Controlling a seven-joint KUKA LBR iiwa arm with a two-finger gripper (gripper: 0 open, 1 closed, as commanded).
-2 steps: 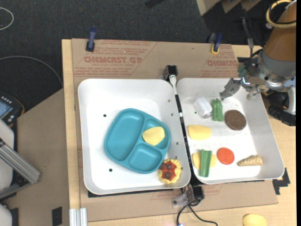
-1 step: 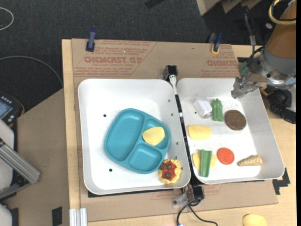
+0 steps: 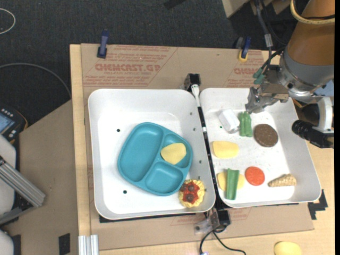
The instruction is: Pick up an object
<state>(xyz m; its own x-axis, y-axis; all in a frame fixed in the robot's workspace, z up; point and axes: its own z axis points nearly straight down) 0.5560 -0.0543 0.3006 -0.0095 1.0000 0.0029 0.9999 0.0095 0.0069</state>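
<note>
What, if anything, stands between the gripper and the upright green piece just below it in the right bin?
Nothing visible does. The gripper hangs directly above the green piece, with a white block and a brown disc flanking it, neither in the path.

Right bin (image 3: 303, 158) crowded; bare floor around blue plate (image 3: 151, 158) leftward

The gripper (image 3: 249, 108) is seen low over the right bin (image 3: 305, 166), just above a green stick (image 3: 245, 125) lying between a white block (image 3: 229, 120) and a brown disc (image 3: 265, 135), while a blue divided plate (image 3: 143, 161) is seen in the left bin (image 3: 103, 142)
</note>
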